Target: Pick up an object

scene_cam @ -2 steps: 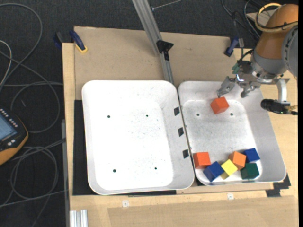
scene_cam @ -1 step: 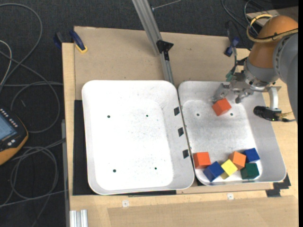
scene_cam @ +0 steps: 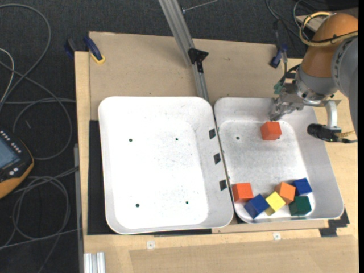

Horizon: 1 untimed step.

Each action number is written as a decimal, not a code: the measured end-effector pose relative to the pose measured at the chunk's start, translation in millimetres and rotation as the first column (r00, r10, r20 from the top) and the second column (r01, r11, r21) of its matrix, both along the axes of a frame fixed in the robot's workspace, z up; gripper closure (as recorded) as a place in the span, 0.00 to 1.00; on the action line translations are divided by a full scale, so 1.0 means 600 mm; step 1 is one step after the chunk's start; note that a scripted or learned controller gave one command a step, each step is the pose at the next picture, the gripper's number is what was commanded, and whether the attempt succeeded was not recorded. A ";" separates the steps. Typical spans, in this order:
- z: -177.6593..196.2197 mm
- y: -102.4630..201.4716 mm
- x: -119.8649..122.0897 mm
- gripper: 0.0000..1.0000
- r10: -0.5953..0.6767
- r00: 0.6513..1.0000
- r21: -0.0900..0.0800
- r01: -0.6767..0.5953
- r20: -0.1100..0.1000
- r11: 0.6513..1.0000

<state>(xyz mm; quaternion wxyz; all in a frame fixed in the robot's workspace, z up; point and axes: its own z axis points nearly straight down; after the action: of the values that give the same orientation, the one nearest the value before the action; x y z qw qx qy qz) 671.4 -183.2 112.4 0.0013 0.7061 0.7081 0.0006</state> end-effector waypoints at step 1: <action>0.076 -0.007 0.005 1.00 -0.002 1.000 -0.001 0.002 0.005 1.000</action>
<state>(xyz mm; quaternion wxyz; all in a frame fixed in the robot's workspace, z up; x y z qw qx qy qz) 674.6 -187.6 158.2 0.0034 0.7069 0.7073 0.0019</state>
